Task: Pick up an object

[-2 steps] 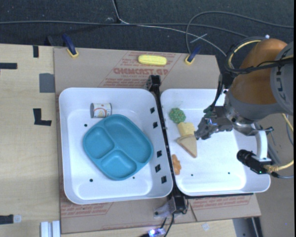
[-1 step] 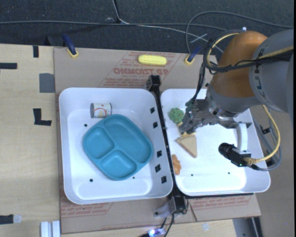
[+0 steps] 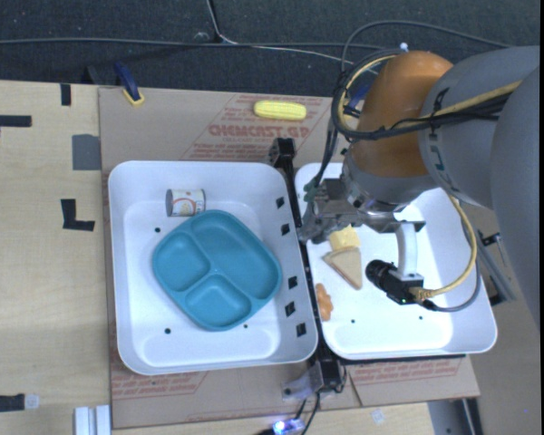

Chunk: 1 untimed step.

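Observation:
My gripper reaches down into the right bin near its left wall, under the orange band of the arm. Right beside it lie a pale yellow block and a tan wedge. A small orange piece rests lower down against the bin's left edge. A black cylinder on the arm's cable hangs over the bin's middle. The fingertips are hidden among the wrist parts.
The left bin holds a blue divided plate and a small can on its side. A yellow corn cob lies on the cardboard behind the bins. The grey arm covers the right bin's far right side.

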Motion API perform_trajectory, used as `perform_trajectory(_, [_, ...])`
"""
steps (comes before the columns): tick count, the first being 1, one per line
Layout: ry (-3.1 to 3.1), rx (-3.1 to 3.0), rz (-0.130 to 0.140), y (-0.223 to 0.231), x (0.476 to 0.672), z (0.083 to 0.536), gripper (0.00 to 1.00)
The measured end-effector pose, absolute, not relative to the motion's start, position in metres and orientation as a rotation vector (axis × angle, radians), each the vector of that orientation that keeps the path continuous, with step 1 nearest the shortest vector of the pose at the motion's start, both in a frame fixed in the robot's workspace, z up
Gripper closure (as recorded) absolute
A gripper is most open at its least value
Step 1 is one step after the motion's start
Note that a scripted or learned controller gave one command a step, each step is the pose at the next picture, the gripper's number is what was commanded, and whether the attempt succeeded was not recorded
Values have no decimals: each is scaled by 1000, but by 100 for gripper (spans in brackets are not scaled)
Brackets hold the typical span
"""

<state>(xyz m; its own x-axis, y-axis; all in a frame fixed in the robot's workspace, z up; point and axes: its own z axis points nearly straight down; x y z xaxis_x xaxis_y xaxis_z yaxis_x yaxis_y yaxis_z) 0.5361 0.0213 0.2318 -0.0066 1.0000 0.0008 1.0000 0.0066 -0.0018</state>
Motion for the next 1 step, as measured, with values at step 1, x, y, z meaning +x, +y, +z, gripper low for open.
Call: perform_trajectory(1, [-2228, -2213, -1, 73, 549, 239, 100])
